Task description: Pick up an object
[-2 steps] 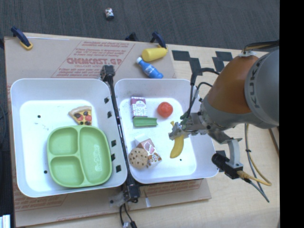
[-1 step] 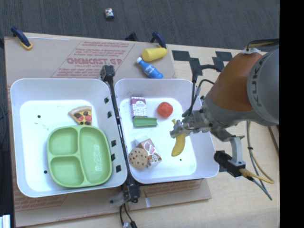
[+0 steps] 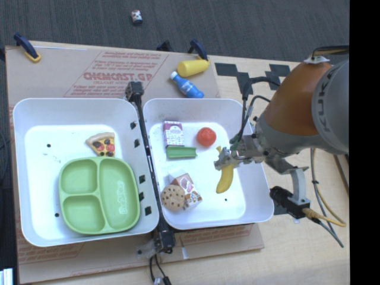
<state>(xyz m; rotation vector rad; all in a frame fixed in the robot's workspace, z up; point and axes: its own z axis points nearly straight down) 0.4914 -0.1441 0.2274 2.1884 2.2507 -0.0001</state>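
Observation:
In the right bin (image 3: 255, 209), my gripper (image 3: 227, 158) is at the right side, shut on the top end of a yellow banana (image 3: 224, 181). The banana's stem tip pokes out just above the fingers and its body hangs down toward the bin's front. Left of it lie a red tomato (image 3: 206, 136), a green stick (image 3: 181, 152), a small maroon carton (image 3: 173, 133), a cookie (image 3: 173, 198) and a brown-and-white carton (image 3: 187, 188).
The left bin (image 3: 24, 159) holds a green divided plate (image 3: 98, 195) and a pizza slice toy (image 3: 101, 144). Behind the bins, on the cardboard, lie a yellow bottle (image 3: 192, 67) and a blue bottle (image 3: 187, 86). The arm covers the right bin's right rim.

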